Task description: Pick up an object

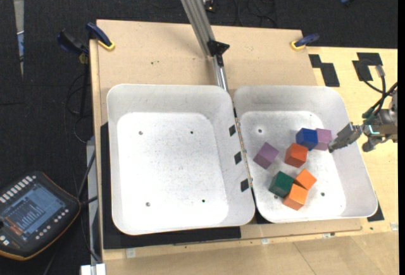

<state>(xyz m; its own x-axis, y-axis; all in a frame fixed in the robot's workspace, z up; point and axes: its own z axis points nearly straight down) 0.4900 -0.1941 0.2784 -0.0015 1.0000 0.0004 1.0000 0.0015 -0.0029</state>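
Worktop (pixel 164 46): pale wooden board carrying two shallow white bins side by side, with clamps at its far corners.

Left bin (pixel 126 103): white, speckled floor.

Right bin (pixel 278 103): holds all the blocks, grouped toward its right half.
- Blue cube (pixel 307 137), far side of the group, touching a small light purple block (pixel 323 138) on its right.
- Orange-red cube (pixel 295 155), just below the blue one.
- Purple cube (pixel 266 155), left of the group, a little apart.
- Dark green cube (pixel 281 184), touching an orange cube (pixel 305 179) and a second orange block (pixel 293 200) at the near side.

Gripper (pixel 347 137): reaches in over the right rim, tip just beside the light purple block. Whether the fingers are open or closed cannot be told; no block is seen between them.

Off the worktop: handheld control pendant (pixel 28 213) on the dark floor at lower left.
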